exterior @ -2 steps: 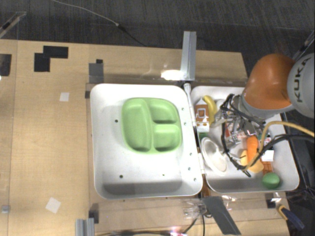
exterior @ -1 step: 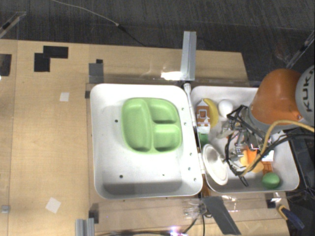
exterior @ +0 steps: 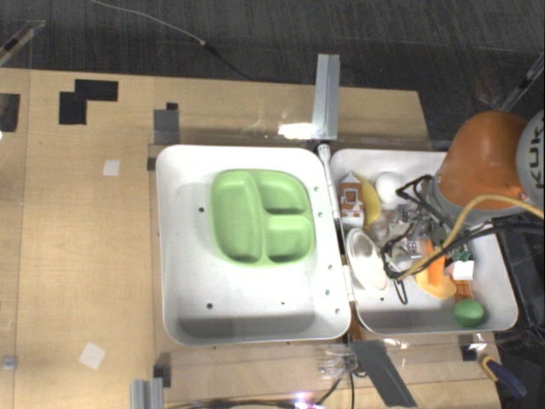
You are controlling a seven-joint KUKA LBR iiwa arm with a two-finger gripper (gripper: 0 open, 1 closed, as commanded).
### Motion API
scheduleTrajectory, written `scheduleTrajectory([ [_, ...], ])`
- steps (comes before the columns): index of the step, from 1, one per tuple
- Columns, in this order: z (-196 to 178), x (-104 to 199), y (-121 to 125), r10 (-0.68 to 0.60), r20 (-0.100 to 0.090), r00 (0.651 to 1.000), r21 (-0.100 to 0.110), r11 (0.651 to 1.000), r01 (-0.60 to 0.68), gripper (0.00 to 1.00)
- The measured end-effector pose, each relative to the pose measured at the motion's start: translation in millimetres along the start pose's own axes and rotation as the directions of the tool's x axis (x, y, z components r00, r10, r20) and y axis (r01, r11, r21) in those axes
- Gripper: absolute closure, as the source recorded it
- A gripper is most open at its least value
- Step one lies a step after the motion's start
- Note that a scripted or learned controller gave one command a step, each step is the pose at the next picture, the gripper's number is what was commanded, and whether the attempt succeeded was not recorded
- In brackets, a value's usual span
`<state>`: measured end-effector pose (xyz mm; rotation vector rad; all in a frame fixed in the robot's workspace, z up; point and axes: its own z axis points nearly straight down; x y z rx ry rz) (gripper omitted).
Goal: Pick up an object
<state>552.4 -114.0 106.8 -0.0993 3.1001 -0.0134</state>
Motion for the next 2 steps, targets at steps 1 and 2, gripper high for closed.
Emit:
scheduleTrajectory([
  [1, -129, -21, -14, -0.436, -0.019, 0.900, -0.018, 0.900, 0.435, 1.00],
  [2, -101, -38, -68, -0.591, -0.019, 0.807, -0.026, 0.807, 0.590, 1.00],
])
